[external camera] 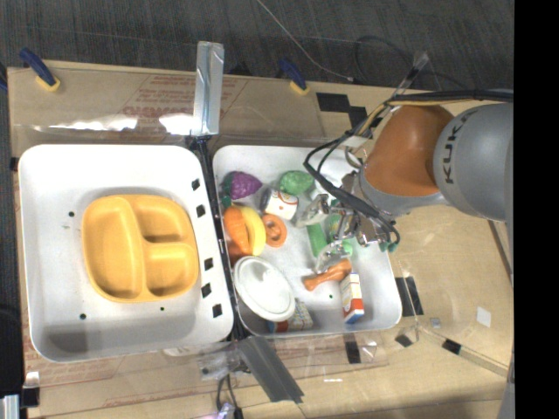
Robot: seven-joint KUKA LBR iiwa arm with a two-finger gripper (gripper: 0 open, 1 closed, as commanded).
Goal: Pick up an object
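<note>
At the near edge of the right-hand shallow white plastic bin we saw a round white lidded bowl and, toward the bin's corner, a small upright white carton with red and blue print. Just beyond these lay an orange carrot-shaped toy, with a yellow banana-like piece and a round orange fruit toy crowded against the divider between the bins.

Above the carrot, the two-finger gripper on the grey arm with its orange band hung low over the middle of the clutter, next to a green plastic piece. We could not tell how the fingers stood, for cables and metal hardware masked them, and we could see nothing held between them.

Farther back sat a small white cup with a red mark, a green leafy vegetable toy and a purple grape-like toy. In the left-hand white bin a yellow divided tray lay alone. The brown cardboard-covered counter carried both bins.

We judged the arm to be at the reaching stage, poised over the candidates, with the carrot and the green piece nearest. The next move, as we read it, would call for a clean descent onto one item, then a firm close and a straight lift, without snagging neighbours packed close alongside.
</note>
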